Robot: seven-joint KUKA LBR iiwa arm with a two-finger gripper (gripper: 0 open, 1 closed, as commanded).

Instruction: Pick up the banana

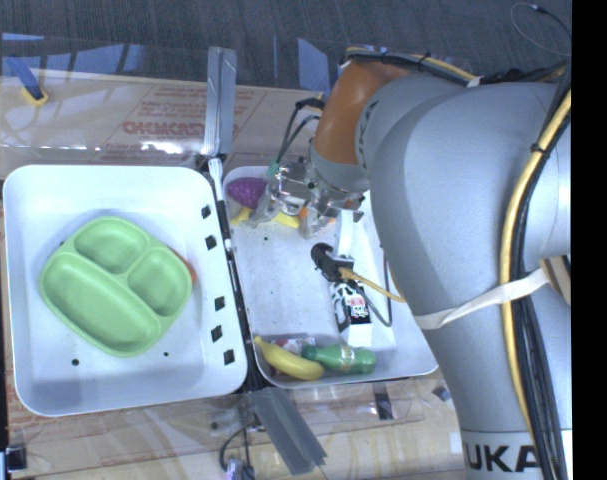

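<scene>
A yellow banana (289,360) lies at the near edge of the right bin (273,278), touching a green bottle (344,358) beside it. My gripper (291,200) hangs at the far end of that same bin, well away from the banana, over some small yellow and orange items (289,218) and next to a purple object (247,190). The large grey arm with its orange band (345,108) covers the right side of the bin.
The left bin (33,368) holds a green divided plate (116,284). A black and white object (348,296) lies along the right bin's right side. Metal clamps (220,98) stand between the bins at the far edge.
</scene>
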